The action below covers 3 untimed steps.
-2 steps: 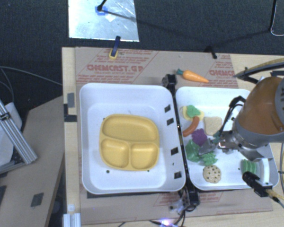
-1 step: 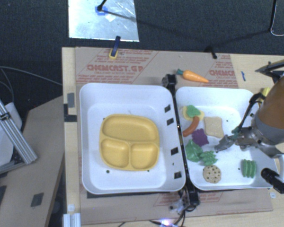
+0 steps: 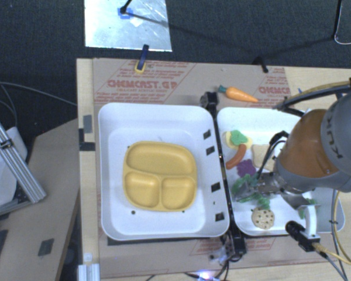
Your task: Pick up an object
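Observation:
The right bin (image 3: pixel 263 115) holds several toy foods: a green and yellow piece (image 3: pixel 236 138), a red sausage (image 3: pixel 236 156), purple grapes (image 3: pixel 245 168), a green leafy piece (image 3: pixel 244 187), a pale bread slice (image 3: pixel 260 153) and a round cookie (image 3: pixel 262 218). My gripper (image 3: pixel 257 187) is low in this bin, right over the green leafy piece and just below the grapes. The bulky grey and orange wrist (image 3: pixel 307 151) covers the bin's right half.
In the left bin (image 3: pixel 111 157) lies a yellow divided plate (image 3: pixel 159 175). An orange carrot (image 3: pixel 240 94) rests on the cardboard behind the right bin. A blue and yellow tool (image 3: pixel 142 60) lies at the back left. A black ridge (image 3: pixel 218 157) separates the bins.

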Tool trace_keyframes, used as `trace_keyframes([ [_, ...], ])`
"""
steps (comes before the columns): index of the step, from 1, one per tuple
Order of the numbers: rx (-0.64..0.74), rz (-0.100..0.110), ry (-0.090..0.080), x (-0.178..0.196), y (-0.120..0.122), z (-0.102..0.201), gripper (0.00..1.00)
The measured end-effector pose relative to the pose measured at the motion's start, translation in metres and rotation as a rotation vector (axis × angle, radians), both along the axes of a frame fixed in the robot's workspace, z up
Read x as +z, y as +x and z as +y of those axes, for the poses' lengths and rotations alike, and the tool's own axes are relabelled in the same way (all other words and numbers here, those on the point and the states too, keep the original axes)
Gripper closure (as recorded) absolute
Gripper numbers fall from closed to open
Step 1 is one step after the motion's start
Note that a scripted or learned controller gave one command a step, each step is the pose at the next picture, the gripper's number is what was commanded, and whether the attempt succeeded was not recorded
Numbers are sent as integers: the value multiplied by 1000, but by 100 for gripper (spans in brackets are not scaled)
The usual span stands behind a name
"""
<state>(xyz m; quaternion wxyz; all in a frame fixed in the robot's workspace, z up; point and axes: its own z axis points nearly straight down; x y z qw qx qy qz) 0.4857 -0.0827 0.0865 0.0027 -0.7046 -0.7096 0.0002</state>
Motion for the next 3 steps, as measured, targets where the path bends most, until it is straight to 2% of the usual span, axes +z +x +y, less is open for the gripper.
trace_keyframes([
  [1, -4, -8, -3, 15, 2, -4, 100],
  [2, 3, -14, -2, 127, 3, 53, 100],
  [3, 6, -13, 0, 198, 2, 129, 100],
])
